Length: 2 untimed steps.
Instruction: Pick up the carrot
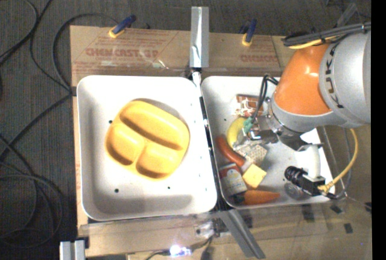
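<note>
The carrot [263, 196] is orange and tapered, and lies flat along the near wall of the right bin [330, 156], with a dark stub at its left end. My gripper [254, 139] hangs low over the middle of that bin, under the orange wrist band. It is above and slightly left of the carrot, about a hand's width away and apart from it. The carrot is plainly not in the gripper. The arm's body hides the bin's right half.
Around the gripper lie a red sausage [231, 152], a yellow cheese wedge [254, 176], a yellow banana-like piece [236, 130], a small bottle [233, 180] and a brown-and-white item [243, 104]. The left bin [90, 192] holds a yellow divided plate [148, 138].
</note>
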### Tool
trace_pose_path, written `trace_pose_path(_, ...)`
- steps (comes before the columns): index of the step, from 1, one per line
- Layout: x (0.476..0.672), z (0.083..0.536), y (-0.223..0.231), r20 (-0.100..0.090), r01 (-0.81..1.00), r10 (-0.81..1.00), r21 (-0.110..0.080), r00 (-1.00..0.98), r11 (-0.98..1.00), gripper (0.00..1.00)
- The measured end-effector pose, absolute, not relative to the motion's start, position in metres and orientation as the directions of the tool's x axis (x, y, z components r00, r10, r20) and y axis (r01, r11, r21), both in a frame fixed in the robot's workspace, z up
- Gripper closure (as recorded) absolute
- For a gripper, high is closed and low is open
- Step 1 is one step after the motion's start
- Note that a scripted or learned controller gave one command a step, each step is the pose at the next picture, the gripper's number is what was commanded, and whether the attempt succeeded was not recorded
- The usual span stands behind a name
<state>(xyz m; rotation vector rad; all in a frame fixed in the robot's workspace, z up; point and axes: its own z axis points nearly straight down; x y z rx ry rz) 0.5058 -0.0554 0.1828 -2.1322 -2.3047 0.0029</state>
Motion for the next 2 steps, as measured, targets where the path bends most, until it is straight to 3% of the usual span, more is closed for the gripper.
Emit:
trace_pose_path(1,0.506,0.183,-0.056,0.0,0.997,0.997,-0.003,-0.077,0.077,0.0)
trace_pose_path(2,0.488,0.089,-0.128,-0.006,0.997,0.997,0.014,0.075,-0.075,0.0)
